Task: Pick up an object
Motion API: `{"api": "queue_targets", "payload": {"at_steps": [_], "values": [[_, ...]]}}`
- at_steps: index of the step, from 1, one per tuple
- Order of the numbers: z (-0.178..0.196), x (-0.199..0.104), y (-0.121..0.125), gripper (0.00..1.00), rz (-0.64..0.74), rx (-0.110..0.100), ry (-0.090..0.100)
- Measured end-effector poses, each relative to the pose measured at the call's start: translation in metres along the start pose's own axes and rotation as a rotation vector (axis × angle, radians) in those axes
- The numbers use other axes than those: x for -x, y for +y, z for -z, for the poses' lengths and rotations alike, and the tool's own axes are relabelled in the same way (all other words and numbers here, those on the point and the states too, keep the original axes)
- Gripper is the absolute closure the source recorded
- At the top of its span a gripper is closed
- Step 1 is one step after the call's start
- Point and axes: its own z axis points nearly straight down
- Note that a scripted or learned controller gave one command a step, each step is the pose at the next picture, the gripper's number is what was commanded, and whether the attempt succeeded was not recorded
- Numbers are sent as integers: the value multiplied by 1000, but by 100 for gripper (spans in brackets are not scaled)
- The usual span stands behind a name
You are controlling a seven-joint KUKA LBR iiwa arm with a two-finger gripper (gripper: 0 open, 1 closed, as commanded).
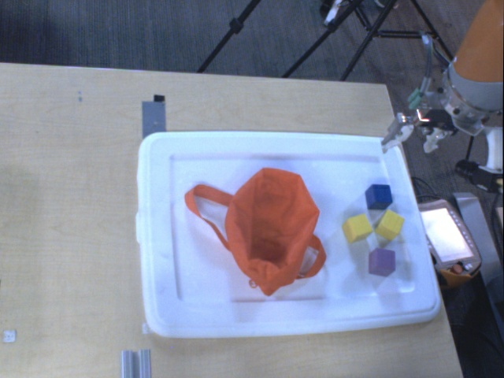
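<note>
A white bin (pixel 157 235) sat on the tan worktop (pixel 71 195). Inside it lay an orange cloth bag (pixel 272 227), a bit left of the middle, with its mouth open and its handles flopped out to the sides. Over on the right side of the bin were four small blocks close together: a blue block (pixel 379 195) at the top, two yellow blocks (pixel 357 227) just under it, side by side, and a purple block (pixel 382 261) below those. The blocks were near each other, but it was hard to tell if any were touching. The arm (pixel 480 53) came in from the right, and its pincer (pixel 411 126) hung up by the bin's top right corner, over the rim, well apart from the bag and not on any block. It held nothing. The picture was too small to tell if its fingers were apart or together. Any one of these things could have been the one to pick up. The blocks looked light and hard, with flat sides, so a squeeze on two facing sides would likely hold, though they might be a little slippery. The blue block was nearest the pincer and had the most room around it, so it seemed the easy choice. The bag looked soft and floppy; it would bunch up, and a handle or a fold of cloth would be the place to pinch it.
</note>
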Motion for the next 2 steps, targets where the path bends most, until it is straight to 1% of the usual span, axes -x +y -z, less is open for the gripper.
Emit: {"api": "queue_targets", "payload": {"at_steps": [1, 2], "values": [[-132, -32, -31, 0, 10, -1, 1], [-169, 13, 27, 0, 85, 0, 0]]}}
